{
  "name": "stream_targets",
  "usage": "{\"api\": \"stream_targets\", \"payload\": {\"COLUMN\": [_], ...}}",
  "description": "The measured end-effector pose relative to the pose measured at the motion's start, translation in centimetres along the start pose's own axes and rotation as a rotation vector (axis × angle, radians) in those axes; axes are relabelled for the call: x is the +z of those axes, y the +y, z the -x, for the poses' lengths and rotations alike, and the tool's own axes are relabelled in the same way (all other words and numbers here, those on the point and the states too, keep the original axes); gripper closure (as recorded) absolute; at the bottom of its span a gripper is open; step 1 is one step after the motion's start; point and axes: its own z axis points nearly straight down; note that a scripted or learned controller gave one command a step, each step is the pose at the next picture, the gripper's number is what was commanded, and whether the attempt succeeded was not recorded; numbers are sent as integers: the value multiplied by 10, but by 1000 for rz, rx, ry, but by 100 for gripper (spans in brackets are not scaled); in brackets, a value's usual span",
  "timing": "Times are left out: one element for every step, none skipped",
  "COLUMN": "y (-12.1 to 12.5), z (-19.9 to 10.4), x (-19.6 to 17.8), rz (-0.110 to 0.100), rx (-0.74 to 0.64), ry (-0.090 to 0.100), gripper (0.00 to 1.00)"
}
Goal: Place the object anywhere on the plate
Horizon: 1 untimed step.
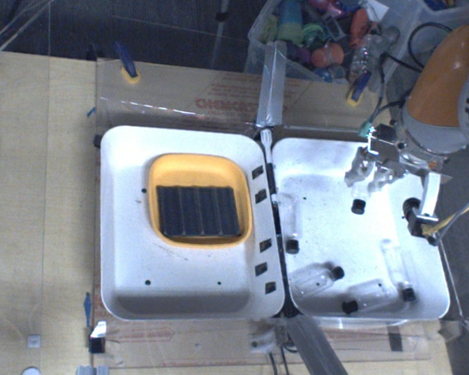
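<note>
Currently: gripper (368, 176) over right bin (435, 278), plate (201, 170) in left bin (120, 283).
Yellow plate bears a dark ribbed slab (198, 210). Clear, black-capped objects (318, 278) lie along the right bin's near side, well apart from the gripper; nothing is seen held. Advice: descend squarely over one piece, close centrally, then lift before crossing the divider.

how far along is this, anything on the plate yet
Done: nothing clear. The yellow plate in the left bin carries just a dark ridged insert.
In hand: the gripper sits over the right bin, near its back edge, with no object visibly held.
Left: pick up one of the clear black-capped bottles there and set it on the plate.
</note>
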Motion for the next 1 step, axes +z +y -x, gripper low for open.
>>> {"api": "stream_targets", "payload": {"y": [0], "z": [0], "x": [0], "rz": [0], "rx": [0], "ry": [0], "gripper": [0]}}
